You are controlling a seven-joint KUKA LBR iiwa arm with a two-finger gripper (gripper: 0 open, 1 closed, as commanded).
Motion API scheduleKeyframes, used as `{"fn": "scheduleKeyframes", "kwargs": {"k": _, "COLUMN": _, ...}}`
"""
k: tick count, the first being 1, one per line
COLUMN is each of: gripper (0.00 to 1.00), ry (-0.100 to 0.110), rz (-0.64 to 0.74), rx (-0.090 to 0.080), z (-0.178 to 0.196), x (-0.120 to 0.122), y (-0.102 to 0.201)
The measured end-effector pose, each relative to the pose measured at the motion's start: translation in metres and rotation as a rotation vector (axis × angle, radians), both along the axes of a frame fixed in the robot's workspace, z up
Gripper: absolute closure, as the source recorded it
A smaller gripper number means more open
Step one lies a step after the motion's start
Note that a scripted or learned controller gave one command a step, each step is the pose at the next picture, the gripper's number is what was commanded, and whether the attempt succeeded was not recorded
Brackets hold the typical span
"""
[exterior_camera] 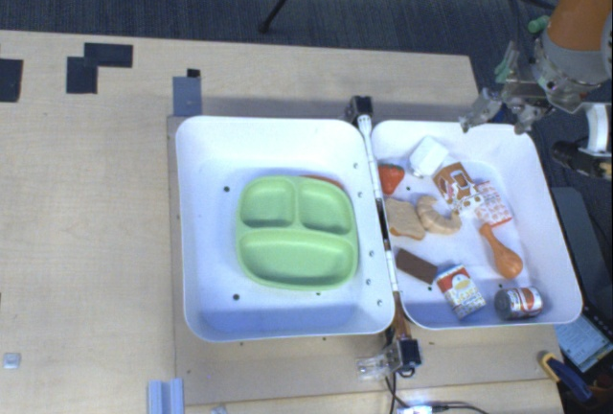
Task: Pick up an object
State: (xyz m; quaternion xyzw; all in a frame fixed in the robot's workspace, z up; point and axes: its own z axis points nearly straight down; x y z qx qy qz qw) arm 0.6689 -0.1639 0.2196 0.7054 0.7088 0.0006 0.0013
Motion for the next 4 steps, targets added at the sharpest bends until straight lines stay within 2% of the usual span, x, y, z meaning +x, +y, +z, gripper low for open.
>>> {"fn": "scheduleKeyframes", "kwargs": {"k": 1, "gripper": 0.0, "ry": 0.003, "rz": -0.002, "rx": 0.001, "z": -0.085, "x": -0.062, "y": -0.008}}
{"fn": "scheduleKeyframes", "kwargs": {"k": 2, "gripper": 0.0, "ry": -0.001, "rz": 0.0, "rx": 0.001, "z": -0.13, "x": -0.138, "y": -0.038}}
{"fn": "scheduleKeyframes", "kwargs": {"k": 3, "gripper": 1.0, "ry": -0.003, "rz": 0.001, "rx": 0.0, "z": -0.119, "x": -0.137, "y": -0.038}}
{"fn": "scheduleKeyframes", "kwargs": {"k": 4, "gripper": 1.0, "ry": -0.002, "rz": 0.001, "rx": 0.001, "z": -0.027, "x": -0.113, "y": 0.04}}
